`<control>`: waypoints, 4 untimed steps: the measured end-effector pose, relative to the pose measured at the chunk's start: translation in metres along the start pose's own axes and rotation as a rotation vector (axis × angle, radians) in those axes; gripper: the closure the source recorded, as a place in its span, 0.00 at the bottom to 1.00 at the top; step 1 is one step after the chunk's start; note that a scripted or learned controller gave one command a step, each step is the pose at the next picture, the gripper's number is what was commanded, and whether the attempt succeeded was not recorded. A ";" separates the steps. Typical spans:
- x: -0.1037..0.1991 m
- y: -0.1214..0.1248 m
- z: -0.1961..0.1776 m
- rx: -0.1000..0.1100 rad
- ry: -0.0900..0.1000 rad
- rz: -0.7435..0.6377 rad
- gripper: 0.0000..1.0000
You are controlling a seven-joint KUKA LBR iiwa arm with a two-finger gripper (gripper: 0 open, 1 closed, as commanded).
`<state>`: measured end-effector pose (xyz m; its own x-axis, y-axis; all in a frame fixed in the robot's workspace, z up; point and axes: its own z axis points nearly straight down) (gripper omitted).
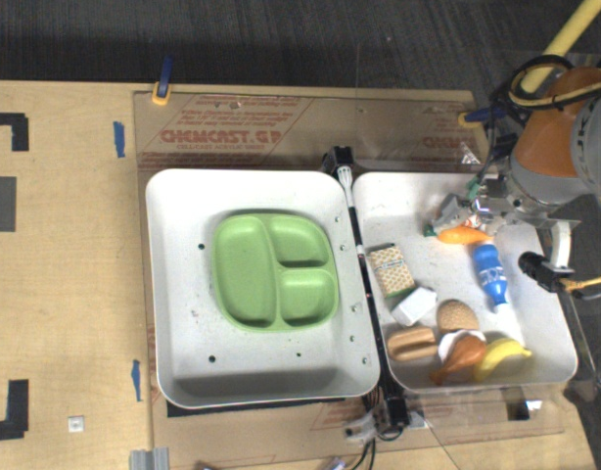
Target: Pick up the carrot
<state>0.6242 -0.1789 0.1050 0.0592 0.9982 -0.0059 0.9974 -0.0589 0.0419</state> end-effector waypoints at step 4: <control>0.015 -0.037 0.008 0.016 0.000 0.164 0.00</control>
<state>0.5888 -0.1614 0.0955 0.2213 0.9752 -0.0007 0.9749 -0.2212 0.0261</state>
